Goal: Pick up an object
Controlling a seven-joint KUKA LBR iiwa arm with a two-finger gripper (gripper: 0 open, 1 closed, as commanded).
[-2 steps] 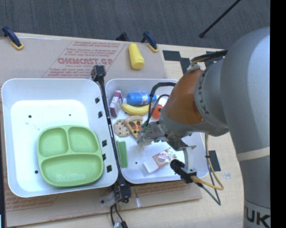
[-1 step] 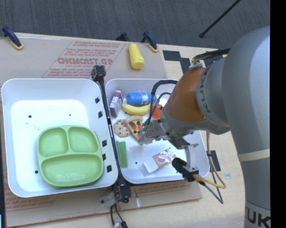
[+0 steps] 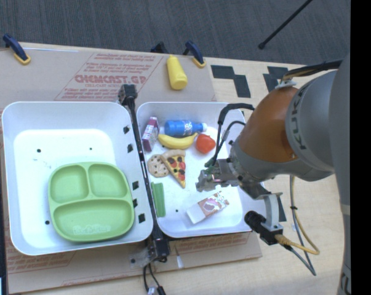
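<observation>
Where the grey arm [image 3: 308, 128] reaches in from three o'clock, its orange band [image 3: 268, 125] hangs over the right bin [image 3: 234, 226], and the jaws [image 3: 211, 178] sit low above the bin floor, toward the four o'clock part of the bin. Whether the jaws are open or closed cannot be told from this angle, and nothing is seen between them.

Just below the jaws, at their six o'clock, lies a small white and red carton [image 3: 207, 208], flat on the bin floor and apart from the metal. At the jaws' nine o'clock lies a toy pizza slice [image 3: 176, 168], with a round cookie [image 3: 157, 166] touching its left side. A red tomato [image 3: 205, 143] rests at the jaws' twelve o'clock, beside the tip of a yellow banana [image 3: 178, 141]. A blue bottle [image 3: 184, 127] lies on its side just above the banana, and a small purple bottle [image 3: 149, 133] lies near the bin's left wall at ten o'clock. A green stick-shaped piece [image 3: 158, 199] lies along that same wall at seven o'clock.

The left bin [image 3: 25, 128] holds a green divided plate [image 3: 91, 201] in its lower half. Beyond the bins, at twelve o'clock on the bench [image 3: 247, 78], lies a yellow bottle [image 3: 176, 72] on a sheet of printed cardboard [image 3: 105, 78].
</observation>
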